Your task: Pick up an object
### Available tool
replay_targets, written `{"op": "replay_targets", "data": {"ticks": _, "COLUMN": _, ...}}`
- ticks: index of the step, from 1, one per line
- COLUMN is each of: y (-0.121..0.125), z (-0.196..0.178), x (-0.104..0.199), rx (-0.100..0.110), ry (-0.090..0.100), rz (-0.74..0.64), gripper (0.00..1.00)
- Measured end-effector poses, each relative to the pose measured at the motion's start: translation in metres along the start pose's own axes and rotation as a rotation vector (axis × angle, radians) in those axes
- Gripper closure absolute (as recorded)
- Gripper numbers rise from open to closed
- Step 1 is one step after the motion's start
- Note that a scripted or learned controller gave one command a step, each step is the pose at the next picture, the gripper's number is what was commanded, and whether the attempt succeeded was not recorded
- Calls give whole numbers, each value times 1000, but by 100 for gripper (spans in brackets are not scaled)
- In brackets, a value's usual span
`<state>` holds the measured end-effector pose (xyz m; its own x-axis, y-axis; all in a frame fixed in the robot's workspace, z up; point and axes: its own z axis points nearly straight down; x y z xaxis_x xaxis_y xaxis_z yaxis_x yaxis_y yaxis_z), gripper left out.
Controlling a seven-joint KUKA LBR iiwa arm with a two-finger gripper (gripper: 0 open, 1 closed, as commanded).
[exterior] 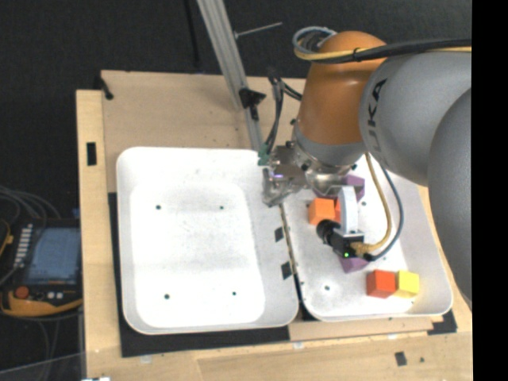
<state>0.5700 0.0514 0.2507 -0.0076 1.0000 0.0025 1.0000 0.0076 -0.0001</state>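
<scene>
Grey arm (421, 109) is hanging its gripper (316, 187) over the right bin (432, 296) beside an orange block (321, 210) — whether it is closed, I cannot tell — nothing is looking lifted yet.

I work in a robotics lab: my plywood bench (94, 236) carries a left white bin (198, 236) and a right white bin (341, 300), with black cloth (95, 22) behind it. Left of the bench lies a control pendant (48, 259) (blue screen, cables trailing), and a metal rail (222, 46) rises over the bench's far edge.
</scene>
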Motion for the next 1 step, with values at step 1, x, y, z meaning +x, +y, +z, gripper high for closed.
{"op": "replay_targets", "data": {"ticks": 1, "y": -25, "z": 20, "x": 48, "rx": 2, "ry": -2, "rz": 1, "gripper": 100}}
